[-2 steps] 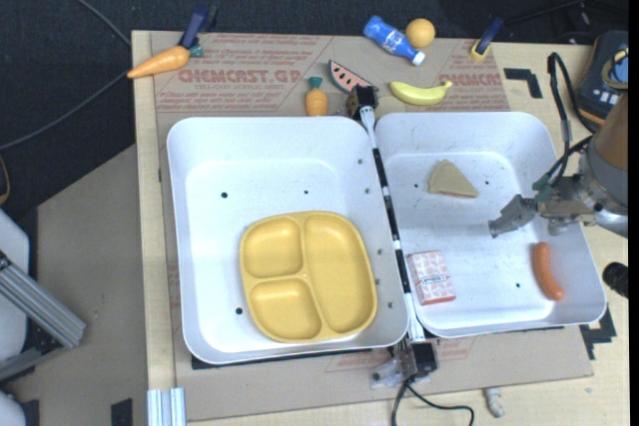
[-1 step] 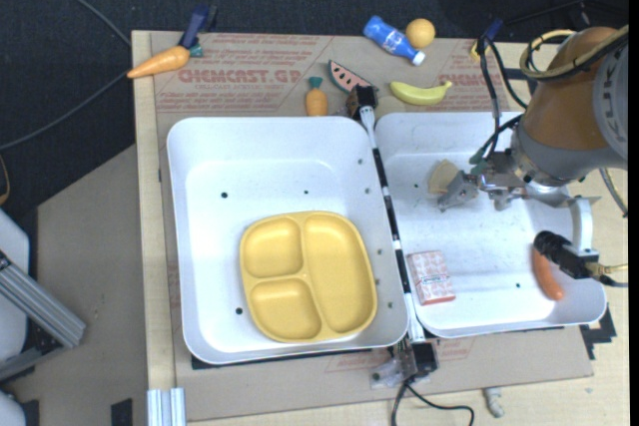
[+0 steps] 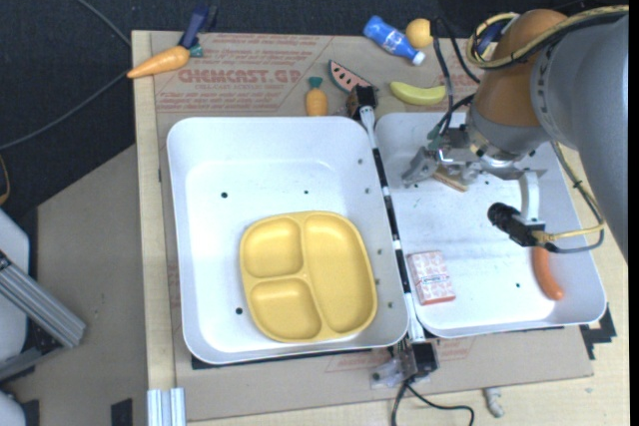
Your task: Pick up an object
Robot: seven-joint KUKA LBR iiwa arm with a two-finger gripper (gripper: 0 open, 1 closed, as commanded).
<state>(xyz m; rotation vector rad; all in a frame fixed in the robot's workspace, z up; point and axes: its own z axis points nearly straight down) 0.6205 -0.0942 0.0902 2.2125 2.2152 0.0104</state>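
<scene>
Camera view, gripper (image 3: 436, 165) low in right bin (image 3: 469, 319), grip unclear, sausage (image 3: 548, 274) lying near-upright in frame

Bench (image 3: 240, 75), two white bins (image 3: 200, 165), carrot (image 3: 158, 64), banana (image 3: 417, 93), bottle (image 3: 391, 39)

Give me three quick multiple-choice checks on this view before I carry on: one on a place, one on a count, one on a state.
1. Where does the yellow three-compartment plastic plate lie?
A. In the left white bin
B. In the right white bin
C. On the cardboard behind the bins

2. How many compartments does that plate have?
A. Two
B. Three
C. Four

3. How does the small pink-and-white printed box rest?
A. Standing on end
B. Lying flat on the bin floor
C. Leaning on the orange sausage-shaped toy

Key: 1 A, the plate sits on the left bin's floor. 2 B, ridges split it into three wells. 3 B, its broad face points up, apart from the sausage toy.
</scene>
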